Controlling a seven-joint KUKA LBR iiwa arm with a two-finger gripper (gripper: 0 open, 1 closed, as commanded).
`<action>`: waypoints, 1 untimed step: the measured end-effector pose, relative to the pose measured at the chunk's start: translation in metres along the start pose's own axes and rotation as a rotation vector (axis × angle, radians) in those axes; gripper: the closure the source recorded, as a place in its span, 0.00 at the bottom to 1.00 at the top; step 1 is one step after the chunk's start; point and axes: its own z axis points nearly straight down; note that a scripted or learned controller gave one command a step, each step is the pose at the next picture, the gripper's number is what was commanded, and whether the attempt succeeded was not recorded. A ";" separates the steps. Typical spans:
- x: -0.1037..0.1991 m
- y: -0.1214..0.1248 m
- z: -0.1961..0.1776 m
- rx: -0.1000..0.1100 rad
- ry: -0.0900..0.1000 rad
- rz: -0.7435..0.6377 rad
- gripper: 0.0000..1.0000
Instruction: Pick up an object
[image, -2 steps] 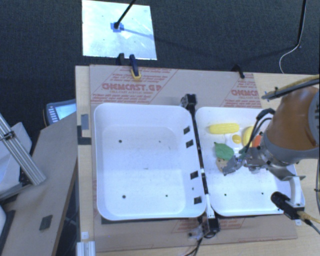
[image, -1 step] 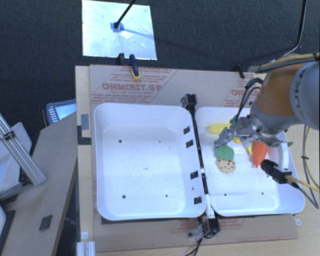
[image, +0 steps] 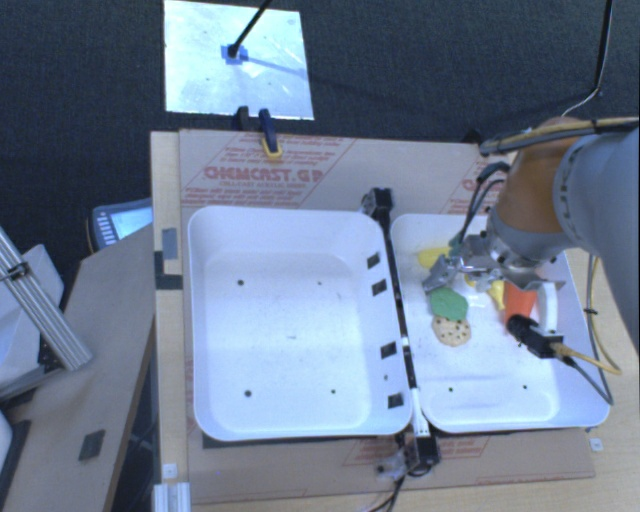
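Note:
The right bin (image: 500, 400) holds a small cluster of objects near its far end. A green flat piece (image: 448, 302) lies beside a round tan cookie with dark chips (image: 452, 331). A yellow piece (image: 431, 257) sits just beyond them, and an orange object (image: 520, 298) lies to the right, partly under the arm. My gripper (image: 442, 274) hangs over the cluster, just above the green piece and next to the yellow one. Nothing can be seen held in it.
The left bin (image: 215, 300) stands next to the right one, with a black clipped seam (image: 392, 320) between them. Both rest on a cardboard sheet (image: 300, 170). A shiny metal plate (image: 238, 60) lies at the back, and a slanted aluminium rail (image: 40, 315) stands at the left.

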 end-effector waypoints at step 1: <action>0.119 0.002 -0.062 -0.004 0.006 -0.011 0.00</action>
